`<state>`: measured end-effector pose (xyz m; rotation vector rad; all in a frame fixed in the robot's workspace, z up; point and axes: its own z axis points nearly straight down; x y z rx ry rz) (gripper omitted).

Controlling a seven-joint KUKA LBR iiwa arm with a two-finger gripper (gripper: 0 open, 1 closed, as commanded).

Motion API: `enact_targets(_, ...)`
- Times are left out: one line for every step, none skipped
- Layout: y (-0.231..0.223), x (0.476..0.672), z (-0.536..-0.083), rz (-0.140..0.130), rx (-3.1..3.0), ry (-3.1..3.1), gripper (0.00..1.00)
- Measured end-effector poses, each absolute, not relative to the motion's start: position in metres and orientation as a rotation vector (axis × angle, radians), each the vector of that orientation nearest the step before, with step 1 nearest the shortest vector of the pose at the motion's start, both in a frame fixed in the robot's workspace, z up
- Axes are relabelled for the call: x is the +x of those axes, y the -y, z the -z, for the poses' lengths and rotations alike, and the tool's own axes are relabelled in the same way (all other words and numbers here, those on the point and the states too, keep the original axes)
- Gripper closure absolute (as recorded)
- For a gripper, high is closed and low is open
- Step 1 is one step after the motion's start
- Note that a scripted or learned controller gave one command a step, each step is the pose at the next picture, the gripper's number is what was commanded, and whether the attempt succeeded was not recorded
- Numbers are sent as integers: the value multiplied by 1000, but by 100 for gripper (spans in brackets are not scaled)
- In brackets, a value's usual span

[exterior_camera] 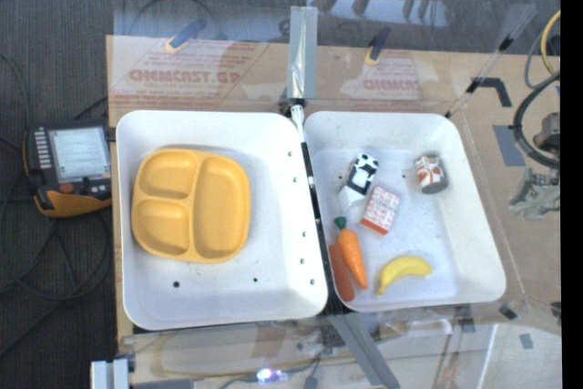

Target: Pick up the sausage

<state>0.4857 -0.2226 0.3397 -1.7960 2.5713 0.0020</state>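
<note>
Broadly, two shallow white plastic bins sit side by side, and the landmark is the orange toy carrot with a green top (352, 256) in the right bin (474, 223). Well left of the carrot, in the left bin (209, 296), lies a yellow three-compartment plate (191, 203). Far right of the carrot, outside the bin wall, hangs what looks like the grey gripper (536, 194); it is too blurred to tell how far open it is, and nothing shows in its hold.

The reddish-brown sausage (340, 276) lies along the carrot's left side, touching it, wedged between carrot and bin wall. A yellow banana (404, 271) lies right of the carrot, a red-and-white box (380, 209) just above-right, a black-and-white carton (361, 174) above that, a small can (430, 173) farther up-right.

The sausage is likely a light, stiff plastic toy, smooth and round, so prone to slip or roll. A grasp across its middle seems best, though carrot and wall crowd both sides; its lower end, where the carrot tapers away, may offer more room
</note>
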Motion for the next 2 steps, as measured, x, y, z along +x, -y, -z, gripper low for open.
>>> enact_targets(221, 486, -293, -5, -1855, -2528, 100)
enact_targets(222, 486, -353, -3, -2296, -2136, 100)
